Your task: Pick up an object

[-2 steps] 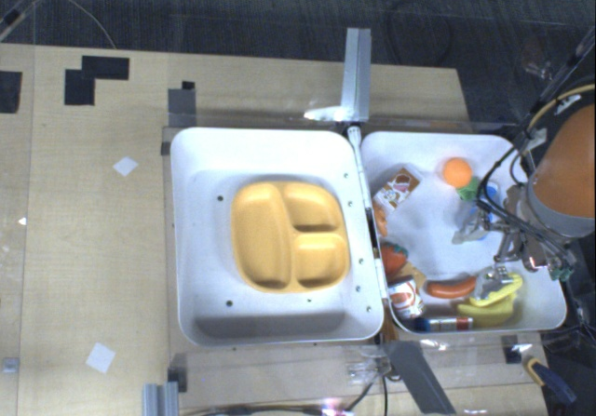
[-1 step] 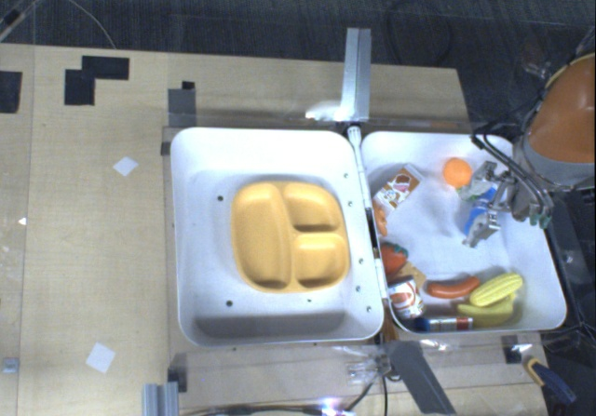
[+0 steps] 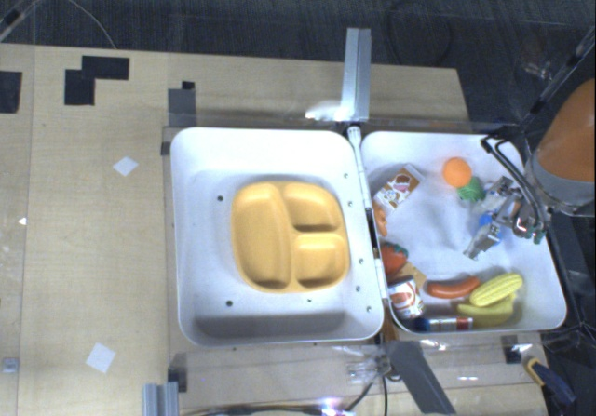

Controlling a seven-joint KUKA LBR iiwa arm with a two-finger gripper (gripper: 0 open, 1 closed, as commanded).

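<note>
On the table (image 3: 84,219), two white bins sit side by side. The left bin (image 3: 200,312) carries a yellow divided tray (image 3: 287,235). The right bin (image 3: 549,307) contains the toys: an orange carrot with a green top (image 3: 460,176) near the far side, a small printed packet (image 3: 399,189) by the left wall, and along the near wall a red tomato-like piece (image 3: 395,261), a small can (image 3: 404,295), a hot dog sausage (image 3: 451,288), a corn cob (image 3: 496,288) and what may be a banana (image 3: 488,310). The hand (image 3: 484,242) hangs low over the bin's bare middle, right of the packet and above the corn; its fingers look slightly spread with nothing between them, though the view is small and blurred there.
</note>
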